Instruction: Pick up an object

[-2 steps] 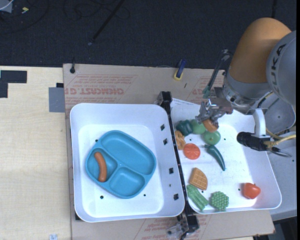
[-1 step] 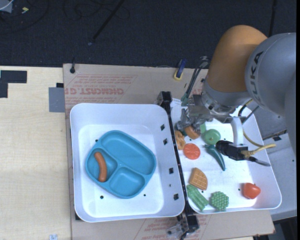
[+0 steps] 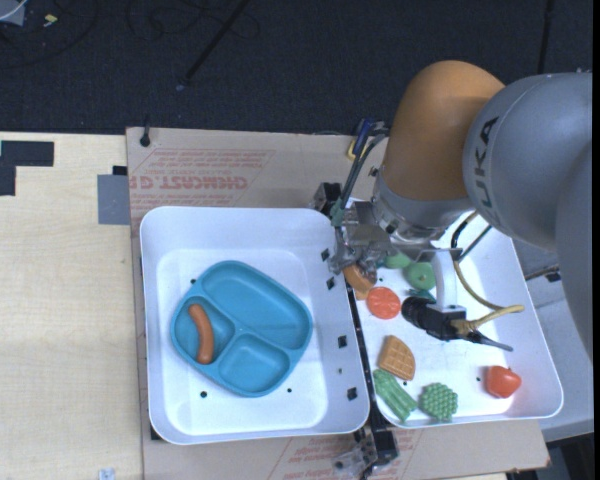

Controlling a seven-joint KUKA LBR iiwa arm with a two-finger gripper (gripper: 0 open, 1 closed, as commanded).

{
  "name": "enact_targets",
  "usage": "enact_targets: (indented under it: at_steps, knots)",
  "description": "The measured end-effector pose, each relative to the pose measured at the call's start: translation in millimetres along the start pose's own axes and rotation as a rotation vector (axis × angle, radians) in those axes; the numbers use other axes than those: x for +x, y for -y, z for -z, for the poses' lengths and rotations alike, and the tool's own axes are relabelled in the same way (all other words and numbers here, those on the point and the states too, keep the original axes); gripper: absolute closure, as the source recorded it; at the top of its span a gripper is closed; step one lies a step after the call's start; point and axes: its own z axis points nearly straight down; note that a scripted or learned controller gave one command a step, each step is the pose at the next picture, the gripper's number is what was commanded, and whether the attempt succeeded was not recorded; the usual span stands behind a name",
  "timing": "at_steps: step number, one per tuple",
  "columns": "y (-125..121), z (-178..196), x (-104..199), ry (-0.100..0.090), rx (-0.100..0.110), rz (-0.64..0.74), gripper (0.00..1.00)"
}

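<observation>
My claw [image 3: 348, 253] hangs low over the seam between the two white bins, at about 10 o'clock of the right bin [image 3: 525, 343]. My own wrist hides it, so I cannot tell whether it stands apart or together, and I see nothing held in it.

Just beside the claw, on its 5 o'clock side, lies an orange-brown piece [image 3: 358, 278], hard against the bin's left wall; whether the claw touches it I cannot tell. A red-orange disc [image 3: 383, 302] lies just beside that piece at its 4 o'clock. A small green ball [image 3: 418, 272] lies at 3 o'clock of the piece, partly under my wrist.

Toward 6 o'clock of the right bin lie a tan waffle wedge [image 3: 397, 357], a long green vegetable [image 3: 393, 395] and a bumpy green round thing [image 3: 439, 400]. A red fruit [image 3: 501, 380] lies alone at 4 o'clock.

The left bin [image 3: 230, 230] holds a blue divided plate [image 3: 260, 318] with a sausage [image 3: 202, 332] in its 9 o'clock compartment. Both bins rest on a cardboard sheet [image 3: 210, 173] on the counter [image 3: 50, 318].
</observation>
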Motion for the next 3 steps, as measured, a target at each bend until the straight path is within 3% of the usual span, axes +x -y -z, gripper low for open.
enact_targets:
  at_steps: [1, 2, 3]
  knots:
    - [21.2, -4.9, 53.9, 0.001, 0.001, 0.000, 1.00]
    - [22.8, -22.5, 48.3, 0.003, 0.000, -0.005, 1.00]
    - [19.7, -6.0, 46.2, 0.002, -0.003, -0.005, 1.00]
